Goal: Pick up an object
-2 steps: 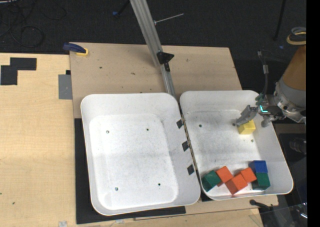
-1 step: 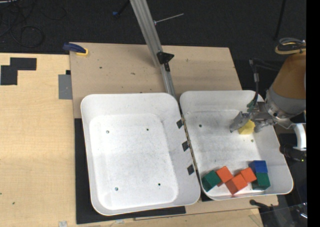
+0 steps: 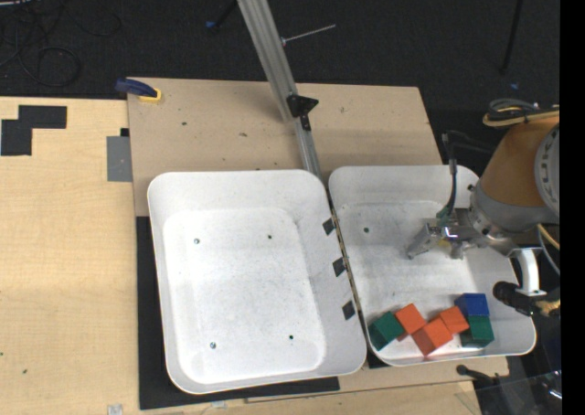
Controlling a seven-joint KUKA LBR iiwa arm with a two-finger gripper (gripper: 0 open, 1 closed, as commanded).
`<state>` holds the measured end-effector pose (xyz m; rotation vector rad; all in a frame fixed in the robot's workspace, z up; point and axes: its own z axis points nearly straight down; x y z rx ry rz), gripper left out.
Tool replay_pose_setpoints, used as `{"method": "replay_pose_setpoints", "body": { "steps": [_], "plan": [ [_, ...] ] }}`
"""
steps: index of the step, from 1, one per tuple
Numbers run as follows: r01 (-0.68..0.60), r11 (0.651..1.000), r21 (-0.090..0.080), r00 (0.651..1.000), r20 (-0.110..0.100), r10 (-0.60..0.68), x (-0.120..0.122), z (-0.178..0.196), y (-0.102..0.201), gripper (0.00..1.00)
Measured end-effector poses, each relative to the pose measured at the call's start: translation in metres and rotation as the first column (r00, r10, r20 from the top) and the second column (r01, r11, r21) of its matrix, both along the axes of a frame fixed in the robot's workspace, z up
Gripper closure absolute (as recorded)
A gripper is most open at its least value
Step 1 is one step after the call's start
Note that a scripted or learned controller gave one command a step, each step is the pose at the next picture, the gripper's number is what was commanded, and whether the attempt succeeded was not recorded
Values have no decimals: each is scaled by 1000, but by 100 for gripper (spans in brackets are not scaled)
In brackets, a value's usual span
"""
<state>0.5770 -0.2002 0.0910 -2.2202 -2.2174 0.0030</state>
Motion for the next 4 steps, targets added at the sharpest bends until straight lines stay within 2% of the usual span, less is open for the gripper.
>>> {"method": "replay_pose_setpoints", "body": {
  "steps": [1,2,4],
  "plan": [
    [2,1000,0,1000,1,-2,0,0,0,0],
    [6,1000,1,1000,1,-6,0,10,-1,100],
    [-2,1000,-1,1000,6,2,-1,99,6,100]
  ]
}}
